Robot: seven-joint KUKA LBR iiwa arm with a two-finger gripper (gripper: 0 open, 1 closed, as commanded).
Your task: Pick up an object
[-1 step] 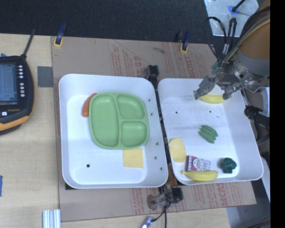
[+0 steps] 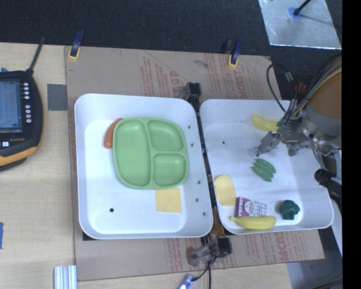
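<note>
- Camera view is showing the gripper (image 2: pixel 281 144) hanging over the right bin (image 2: pixel 228 116), in its upper right part, with the arm reaching in from the right edge.
- Its two fingers are standing spread apart, one splayed toward the lower left and one toward the right, with nothing between them.
- Lying just below the fingertips is the green pea pod (image 2: pixel 264 168), apart from them; it is looking like the nearest candidate to pick.
- Its long axis is running on a slant from upper left to lower right across the bin floor.
- A yellow piece (image 2: pixel 265 123) is lying just above and left of the fingers, about as near as the pod.
- Farther off, along the bin's near side, are sitting a broccoli floret (image 2: pixel 288 209), a small carton (image 2: pixel 251 208), a banana (image 2: pixel 253 223) and a yellow block (image 2: pixel 224 189).
- Judging from this, a short drop toward the camera side is what reaching the pod would be asking for.
</note>
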